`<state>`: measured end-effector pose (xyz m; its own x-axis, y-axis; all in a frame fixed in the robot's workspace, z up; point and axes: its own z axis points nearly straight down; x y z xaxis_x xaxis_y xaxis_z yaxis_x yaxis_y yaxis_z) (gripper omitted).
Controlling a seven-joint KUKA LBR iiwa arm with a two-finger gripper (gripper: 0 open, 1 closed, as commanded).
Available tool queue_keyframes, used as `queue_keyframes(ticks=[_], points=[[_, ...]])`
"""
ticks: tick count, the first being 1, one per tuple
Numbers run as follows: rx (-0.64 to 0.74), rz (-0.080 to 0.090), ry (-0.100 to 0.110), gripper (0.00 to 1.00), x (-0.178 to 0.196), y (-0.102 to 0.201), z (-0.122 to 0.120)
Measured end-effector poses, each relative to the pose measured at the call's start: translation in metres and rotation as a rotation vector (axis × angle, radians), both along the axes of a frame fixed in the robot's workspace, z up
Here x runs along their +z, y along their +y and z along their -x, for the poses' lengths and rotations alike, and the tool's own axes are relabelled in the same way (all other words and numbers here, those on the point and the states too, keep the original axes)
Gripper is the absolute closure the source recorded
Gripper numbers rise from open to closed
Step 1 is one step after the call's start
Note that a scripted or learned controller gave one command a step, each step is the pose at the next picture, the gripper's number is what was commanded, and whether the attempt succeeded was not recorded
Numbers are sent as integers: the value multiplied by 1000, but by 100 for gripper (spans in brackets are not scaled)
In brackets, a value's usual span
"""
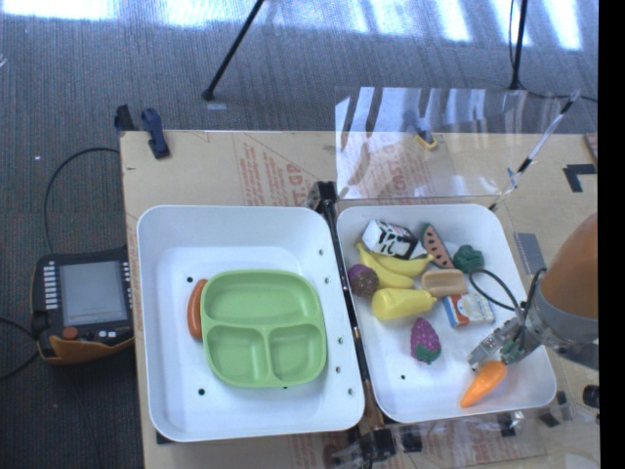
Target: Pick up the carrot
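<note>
- The carrot [485,383] is lying on its side in the right bin [527,262], near the front right corner, its thick end pointing up toward the gripper [504,346].
- The gripper is hovering just above that thick end; whether it is open or closed is impossible to tell from here.
- The carrot is looking like a light, stiff plastic toy, smooth and tapered, so it is probably prone to slipping.
- Taking hold across the thick middle, not the narrow tip, is seeming safest.
</note>
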<state>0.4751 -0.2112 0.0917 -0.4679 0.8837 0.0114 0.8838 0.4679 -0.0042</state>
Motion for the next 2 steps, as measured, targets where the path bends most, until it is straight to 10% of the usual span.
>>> queue_keyframes(ticks=[1, 2], points=[[23, 5, -7, 100, 40, 53, -2], [21, 5, -5, 0, 39, 53, -1]])
